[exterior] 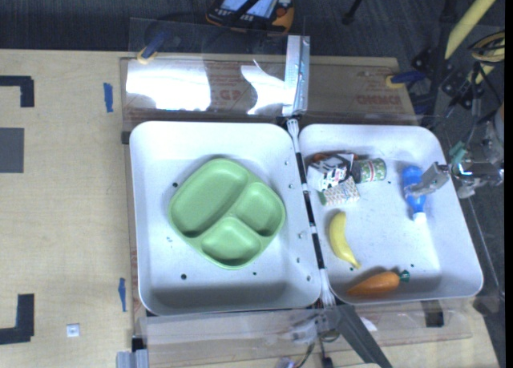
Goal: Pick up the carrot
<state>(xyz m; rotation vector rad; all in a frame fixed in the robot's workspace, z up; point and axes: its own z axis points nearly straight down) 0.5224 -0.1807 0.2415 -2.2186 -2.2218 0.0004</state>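
Carrot (375,282) lies untouched at the near edge of the right bin (449,230), just beside the banana (343,238), so the task is at its approach step. The end effector (437,178) is at the far right side of this bin, near a blue object (413,190), and I cannot tell its opening; next it must travel to the carrot and descend over it. Labels on the small can (370,170) and packets (335,178) are too small to read.

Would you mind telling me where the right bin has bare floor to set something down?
The right bin has bare floor between the banana, the blue bottle and the carrot. Its top left is crowded with the small can and packets.
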